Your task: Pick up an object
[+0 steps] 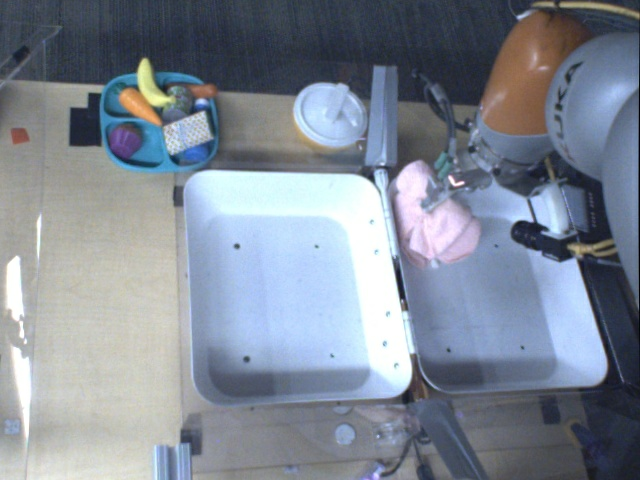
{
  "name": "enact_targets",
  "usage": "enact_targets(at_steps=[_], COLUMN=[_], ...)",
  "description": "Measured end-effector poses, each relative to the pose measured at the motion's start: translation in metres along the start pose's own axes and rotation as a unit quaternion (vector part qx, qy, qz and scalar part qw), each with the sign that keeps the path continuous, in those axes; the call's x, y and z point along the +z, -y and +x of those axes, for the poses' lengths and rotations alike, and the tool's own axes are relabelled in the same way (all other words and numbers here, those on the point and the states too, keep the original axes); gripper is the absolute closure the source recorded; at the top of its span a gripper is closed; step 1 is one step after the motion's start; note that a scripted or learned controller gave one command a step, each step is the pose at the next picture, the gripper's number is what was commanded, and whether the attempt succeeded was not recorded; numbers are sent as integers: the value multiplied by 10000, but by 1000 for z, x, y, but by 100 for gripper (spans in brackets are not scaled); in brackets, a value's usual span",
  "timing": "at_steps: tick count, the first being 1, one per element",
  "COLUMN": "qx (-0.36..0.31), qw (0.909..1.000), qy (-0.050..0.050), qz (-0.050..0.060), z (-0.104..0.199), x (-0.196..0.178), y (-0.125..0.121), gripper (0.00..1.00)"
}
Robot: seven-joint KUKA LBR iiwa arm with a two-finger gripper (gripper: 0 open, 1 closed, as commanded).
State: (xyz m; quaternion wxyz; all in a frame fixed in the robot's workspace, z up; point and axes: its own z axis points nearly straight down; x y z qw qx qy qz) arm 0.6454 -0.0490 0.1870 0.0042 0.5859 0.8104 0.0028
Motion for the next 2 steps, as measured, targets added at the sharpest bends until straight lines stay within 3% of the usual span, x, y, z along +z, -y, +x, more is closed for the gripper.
enact_targets(at_steps=[1, 2], qx=[309, -764], qw=[9995, 9971], qy=[-8, -8], qz=[18, 16], z=[12, 11], x=[1, 2], y=[31, 32], gripper=[100, 100])
